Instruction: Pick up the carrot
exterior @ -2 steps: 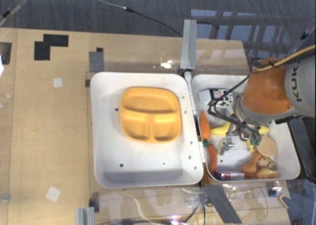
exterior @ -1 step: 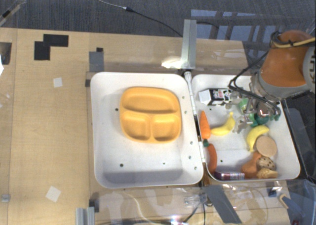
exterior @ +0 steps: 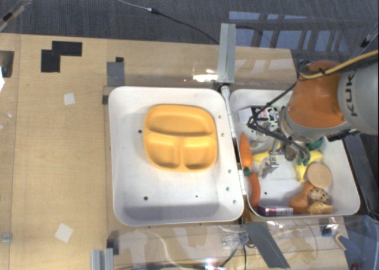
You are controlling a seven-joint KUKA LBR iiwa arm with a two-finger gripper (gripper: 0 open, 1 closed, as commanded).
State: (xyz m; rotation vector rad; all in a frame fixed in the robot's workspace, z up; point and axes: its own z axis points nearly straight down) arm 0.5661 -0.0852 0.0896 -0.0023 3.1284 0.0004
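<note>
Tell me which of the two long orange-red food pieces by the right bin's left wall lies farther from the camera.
The slim orange carrot, higher in the view; the fatter red sausage lies below it.

Even, soft overhead light, fairly sharp.
Glare spots mark the bench edge near the bins; a soft shadow fills the left bin's lower corner; slight overall softness.

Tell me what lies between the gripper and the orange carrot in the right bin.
In the camera view, only a short stretch of bare white bin floor separates the gripper from the orange carrot lying along the bin's left wall.
</note>
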